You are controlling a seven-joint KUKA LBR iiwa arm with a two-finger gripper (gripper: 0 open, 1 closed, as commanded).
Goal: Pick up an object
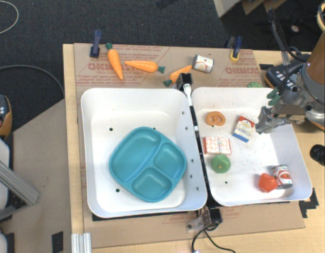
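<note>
Carton [244,128] up first: small, white with red and blue, it lay tilted on the floor of the right bin [302,162], just beside the gripper [263,123] on its side away from the arm. Nothing showed between the jaws, and whether they were released or clenched, I could not tell. Close call on contact too; it could not be made out.

Further from the jaws on that same side sat a brown pretzel [215,118]. Below and away from the jaws lay a red-and-white box [216,145], with a green apple [221,164] just beneath it. Well below the gripper, toward the bin's near corner, a red tomato [267,183] touched a small can [282,176].

Farther out again, the left bin [94,141] carried a teal divided plate [147,164]. Beyond both bins, three carrots [141,66] lay on the board.
</note>
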